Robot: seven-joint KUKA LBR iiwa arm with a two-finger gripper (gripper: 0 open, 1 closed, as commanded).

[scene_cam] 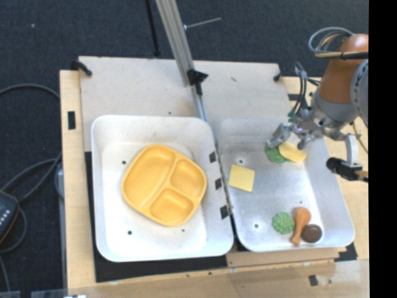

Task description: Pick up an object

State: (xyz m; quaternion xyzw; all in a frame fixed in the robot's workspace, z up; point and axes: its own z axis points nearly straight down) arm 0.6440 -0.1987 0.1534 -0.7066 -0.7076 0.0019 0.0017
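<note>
From the overhead camera you look down at a slant on a pale wooden worktop (71,166) carrying two shallow white bins side by side. The left bin (105,228) holds a yellow divided plate (164,184) with three compartments, lying flat near its middle. A slim metal post (180,48) rises from the back of the worktop between the bins.

The right bin (260,234) holds several small things. A pale yellow square block (242,178) lies flat near its left wall. Toward the front right corner sit a green bumpy ball (283,223), an orange drumstick-shaped toy (300,222) just beside it, and a dark brown round piece (312,233) touching the drumstick's lower end.

Your arm (338,85), grey with an orange band, reaches in from the right over the back of the right bin. Its claw (291,135) is down at a yellow lemon-shaped toy (293,153) and a green leafy toy (275,154), which lie touching each other. You cannot tell whether the claw is apart, together, or clamped on either toy.
</note>
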